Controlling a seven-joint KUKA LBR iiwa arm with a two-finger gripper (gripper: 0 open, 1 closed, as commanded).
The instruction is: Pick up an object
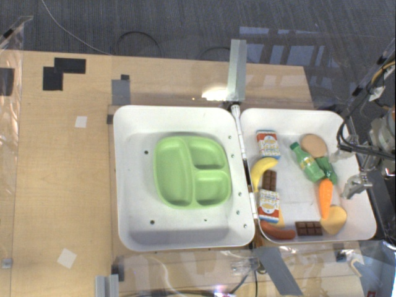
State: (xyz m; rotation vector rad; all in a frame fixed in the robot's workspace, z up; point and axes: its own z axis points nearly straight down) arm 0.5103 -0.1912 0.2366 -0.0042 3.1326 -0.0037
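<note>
Gripper (357, 184) at the right bin's (291, 117) far right rim, toys to its left.

Camera view: the nearest toy is the carrot (325, 198), just left of the gripper, its long axis running toward and away from the camera, parallel to the rim. The green bottle (307, 161) lies slantwise beyond it, a pale rounded toy (335, 220) touching the carrot's near end. Whether the gripper is open I cannot tell. Room is tight: rim close, toys crowded. The green tray (191, 171) sits alone in the left bin (133, 184).

Two bins (124, 166), two cans (267, 144).
</note>
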